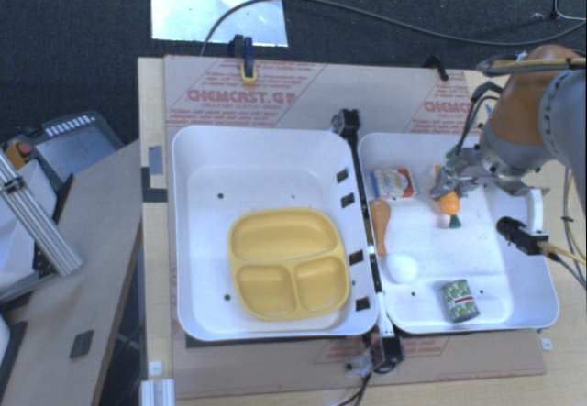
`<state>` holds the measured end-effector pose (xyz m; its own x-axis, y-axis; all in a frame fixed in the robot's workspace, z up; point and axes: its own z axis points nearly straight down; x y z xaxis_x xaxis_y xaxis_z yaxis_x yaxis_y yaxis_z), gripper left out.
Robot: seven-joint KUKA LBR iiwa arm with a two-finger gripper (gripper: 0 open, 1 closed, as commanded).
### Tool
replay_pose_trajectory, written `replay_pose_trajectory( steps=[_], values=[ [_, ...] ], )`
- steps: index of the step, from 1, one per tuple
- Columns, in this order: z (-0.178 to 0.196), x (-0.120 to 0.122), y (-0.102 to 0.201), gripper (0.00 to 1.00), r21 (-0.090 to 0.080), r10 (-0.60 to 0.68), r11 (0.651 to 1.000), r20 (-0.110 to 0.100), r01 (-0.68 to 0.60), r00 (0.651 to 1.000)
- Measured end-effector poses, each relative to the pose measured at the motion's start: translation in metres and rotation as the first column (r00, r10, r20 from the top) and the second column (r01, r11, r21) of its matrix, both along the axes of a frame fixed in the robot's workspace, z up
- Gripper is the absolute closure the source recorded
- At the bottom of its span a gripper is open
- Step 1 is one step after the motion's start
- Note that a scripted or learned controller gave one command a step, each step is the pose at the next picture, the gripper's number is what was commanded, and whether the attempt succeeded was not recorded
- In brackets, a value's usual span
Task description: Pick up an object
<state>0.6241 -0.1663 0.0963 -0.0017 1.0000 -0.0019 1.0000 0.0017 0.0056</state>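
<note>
In the right bin (527, 303) my gripper (448, 186) points down near the bin's back middle. A small orange toy (448, 204) with a green tip sits directly under its end, touching or nearly touching it. An orange carrot (379, 221) lies along the bin's left wall, with a white egg-like object (401, 267) just in front of it. A small printed packet (392, 182) rests at the back left. A green can (459, 300) lies on its side near the front.
The left bin (197, 212) holds a yellow divided plate (289, 262). A black divider with clips (359, 212) runs between the bins. A black connector with a cable (518, 235) hangs over the right bin's right side.
</note>
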Motion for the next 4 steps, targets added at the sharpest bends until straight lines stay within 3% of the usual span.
replay_pose_trajectory(
  steps=[3, 4],
  values=[
    [0.180, 0.009, -0.010, 1.00, -0.001, 0.004, 1.000, 0.003, -0.004, 1.000],
    [0.165, 0.000, 0.047, 1.00, 0.004, 0.008, 1.000, -0.005, -0.008, 1.000]
  ],
)
